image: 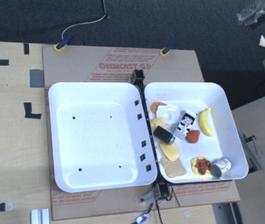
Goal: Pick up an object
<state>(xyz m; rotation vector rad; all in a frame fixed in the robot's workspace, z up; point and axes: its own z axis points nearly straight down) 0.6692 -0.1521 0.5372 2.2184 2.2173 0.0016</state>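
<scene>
I see the gripper (254, 10) at the frame's one-o'clock corner, off the bench; I cannot tell its state. The banana (205, 122) lies in the right bin (226, 101), well apart, toward seven o'clock from it

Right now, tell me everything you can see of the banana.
The banana is yellow, short and curved, smooth like plastic toy food, whole and unpeeled. It lies flat in the right bin, near its right wall, running roughly from top to bottom of the view with its bulge toward that wall. Its lower end sits close to a small red item; whether they touch is unclear. Nothing grips it.
</scene>
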